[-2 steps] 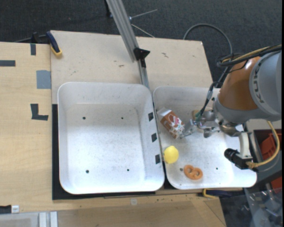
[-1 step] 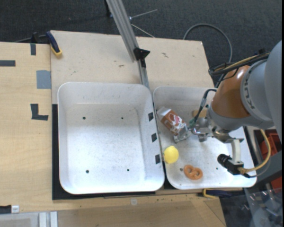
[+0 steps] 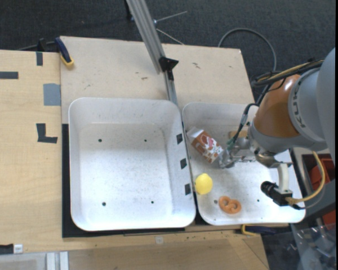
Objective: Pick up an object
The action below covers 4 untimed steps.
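In the right bin (image 3: 214, 114) lie three objects. A small red and white carton (image 3: 205, 144) rests tilted near the bin's middle left. A yellow ball-like fruit (image 3: 203, 183) sits by the left wall, lower down. An orange pretzel-shaped piece (image 3: 230, 205) lies near the front edge. My gripper (image 3: 227, 160) hangs low in this bin, just right of the carton's lower end and close against it. The fingertips are small and dark against the bin floor, and nothing is seen between them.
The left bin (image 3: 79, 151) stands beside the right one, sharing a middle wall with black clips (image 3: 183, 163). A slanted metal rail (image 3: 149, 30) runs down from the top to the bins' junction. The arm's orange band (image 3: 276, 114) looms over the right bin's right side.
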Each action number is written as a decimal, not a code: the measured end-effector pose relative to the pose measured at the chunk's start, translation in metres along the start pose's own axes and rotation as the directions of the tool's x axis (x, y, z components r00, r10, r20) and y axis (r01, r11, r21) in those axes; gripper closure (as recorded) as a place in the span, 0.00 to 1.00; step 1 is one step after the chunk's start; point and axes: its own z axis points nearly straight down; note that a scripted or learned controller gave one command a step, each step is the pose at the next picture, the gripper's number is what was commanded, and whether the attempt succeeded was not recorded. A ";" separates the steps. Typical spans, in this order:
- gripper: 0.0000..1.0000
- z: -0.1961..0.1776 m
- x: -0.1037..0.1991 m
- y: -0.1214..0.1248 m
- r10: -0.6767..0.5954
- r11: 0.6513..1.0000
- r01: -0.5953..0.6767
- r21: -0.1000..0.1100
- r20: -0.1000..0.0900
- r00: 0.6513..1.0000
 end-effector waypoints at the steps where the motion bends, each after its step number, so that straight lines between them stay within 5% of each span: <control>1: 1.00 -0.045 0.008 0.002 0.000 1.000 0.000 -0.003 0.000 1.000; 3: 1.00 -0.151 0.015 -0.003 0.000 1.000 0.000 -0.006 0.001 1.000; 4: 1.00 -0.143 0.058 0.008 -0.003 1.000 0.003 0.001 -0.001 1.000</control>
